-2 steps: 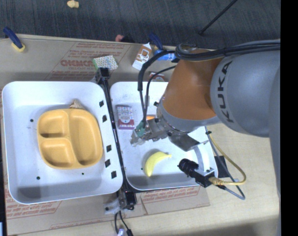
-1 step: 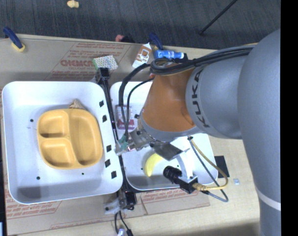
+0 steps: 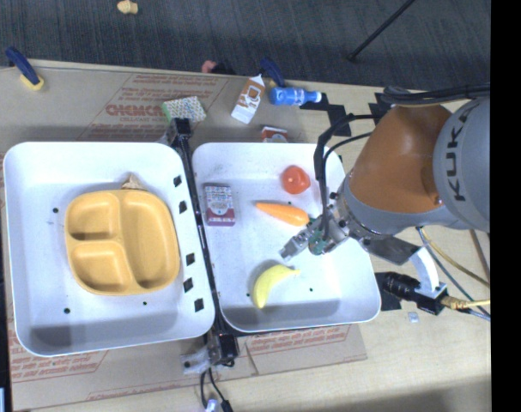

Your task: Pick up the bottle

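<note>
Two shallow white bins stand side by side on the bench (image 3: 80,88). The left bin (image 3: 28,256) carries a yellow compartment plate (image 3: 121,240). The right bin (image 3: 346,303) carries a small red-and-white packet (image 3: 218,204) near its left wall, a red tomato (image 3: 295,178), an orange carrot (image 3: 280,213) lying across the middle, and a yellow banana (image 3: 269,282) toward the near wall. The grey arm with its orange band (image 3: 402,166) reaches in from the right; its tool (image 3: 307,241) hangs over the right bin, just beside the carrot's right end and above the banana. Whether the tool is spread or pressed together cannot be told at this resolution; nothing is visibly lodged in it. The bottle (image 3: 292,97), blue with a pale cap end, lies on its side on the bench beyond the far wall of the right bin, well apart from the tool. Next to it lie a small carton (image 3: 248,99) and a green patterned pouch (image 3: 184,108).
</note>
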You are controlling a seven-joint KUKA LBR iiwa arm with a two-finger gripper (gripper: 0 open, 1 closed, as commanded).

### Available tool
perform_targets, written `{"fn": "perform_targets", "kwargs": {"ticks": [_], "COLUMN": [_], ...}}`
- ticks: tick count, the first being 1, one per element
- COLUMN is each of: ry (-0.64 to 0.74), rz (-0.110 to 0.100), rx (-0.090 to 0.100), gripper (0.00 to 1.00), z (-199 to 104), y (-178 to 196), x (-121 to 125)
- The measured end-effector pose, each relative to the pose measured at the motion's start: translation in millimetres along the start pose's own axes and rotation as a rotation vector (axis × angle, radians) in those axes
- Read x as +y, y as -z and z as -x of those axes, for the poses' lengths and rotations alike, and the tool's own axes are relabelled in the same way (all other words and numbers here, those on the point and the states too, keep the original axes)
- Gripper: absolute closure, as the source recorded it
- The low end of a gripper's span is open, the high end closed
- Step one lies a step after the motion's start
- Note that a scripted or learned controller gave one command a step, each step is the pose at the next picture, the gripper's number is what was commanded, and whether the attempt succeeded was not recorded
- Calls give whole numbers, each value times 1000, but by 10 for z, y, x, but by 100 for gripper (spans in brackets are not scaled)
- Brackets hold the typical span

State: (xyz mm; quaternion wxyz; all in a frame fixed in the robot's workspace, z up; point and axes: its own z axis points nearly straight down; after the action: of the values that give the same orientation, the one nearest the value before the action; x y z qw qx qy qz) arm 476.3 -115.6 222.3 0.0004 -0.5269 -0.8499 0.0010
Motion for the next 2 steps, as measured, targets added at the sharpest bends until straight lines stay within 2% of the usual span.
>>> {"fn": "perform_targets", "kwargs": {"ticks": [1, 2], "ry": [-329, -629], "rz": [-2, -1], "rx": [4, 2], "gripper": [100, 100], "z": [411, 853], "y": [-431, -390], "x": [-209, -424]}}
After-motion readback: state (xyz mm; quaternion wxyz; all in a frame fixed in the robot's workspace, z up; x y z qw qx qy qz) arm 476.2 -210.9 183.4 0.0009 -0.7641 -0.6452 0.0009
